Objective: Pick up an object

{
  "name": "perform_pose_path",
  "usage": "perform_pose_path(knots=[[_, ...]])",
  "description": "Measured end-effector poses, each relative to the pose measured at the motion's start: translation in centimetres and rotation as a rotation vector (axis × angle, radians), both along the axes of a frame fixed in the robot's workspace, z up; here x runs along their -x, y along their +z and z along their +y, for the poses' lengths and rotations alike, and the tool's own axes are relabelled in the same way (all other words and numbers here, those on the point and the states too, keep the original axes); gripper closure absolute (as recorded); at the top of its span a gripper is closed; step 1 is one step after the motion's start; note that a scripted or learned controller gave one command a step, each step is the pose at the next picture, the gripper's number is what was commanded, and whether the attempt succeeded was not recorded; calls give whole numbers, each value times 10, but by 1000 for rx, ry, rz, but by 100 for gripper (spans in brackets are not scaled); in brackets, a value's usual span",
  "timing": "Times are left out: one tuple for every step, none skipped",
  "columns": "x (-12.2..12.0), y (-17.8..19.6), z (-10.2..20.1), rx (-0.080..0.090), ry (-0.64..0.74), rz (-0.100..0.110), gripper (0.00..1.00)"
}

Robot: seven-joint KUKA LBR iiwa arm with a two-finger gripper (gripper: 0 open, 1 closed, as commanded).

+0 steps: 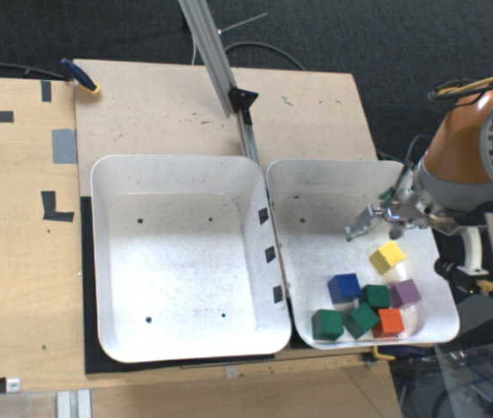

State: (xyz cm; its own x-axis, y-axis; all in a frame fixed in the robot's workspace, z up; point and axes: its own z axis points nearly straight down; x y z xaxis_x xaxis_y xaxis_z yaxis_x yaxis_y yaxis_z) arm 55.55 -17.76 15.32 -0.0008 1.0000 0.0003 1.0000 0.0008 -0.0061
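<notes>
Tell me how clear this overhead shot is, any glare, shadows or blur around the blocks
Camera view: even, soft lighting, no strong glare on the white right bin; faint shadows under the blocks, such as the yellow block and blue block. The gripper looks slightly soft, its fingers hard to make out. Overall resolution is low, edges mildly fuzzy.

Even, diffuse overhead light; soft, faint shadows. Mild glare washes the white bins (181, 168). Focus slightly soft overall, fine grain in the dark surround.
</notes>
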Motion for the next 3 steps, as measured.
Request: perform_pose_path(knots=[[5, -62, 8, -1, 1, 1, 0], [3, -49, 7, -1, 1, -3, 100], [9, -4, 4, 1, -1, -8, 100]])
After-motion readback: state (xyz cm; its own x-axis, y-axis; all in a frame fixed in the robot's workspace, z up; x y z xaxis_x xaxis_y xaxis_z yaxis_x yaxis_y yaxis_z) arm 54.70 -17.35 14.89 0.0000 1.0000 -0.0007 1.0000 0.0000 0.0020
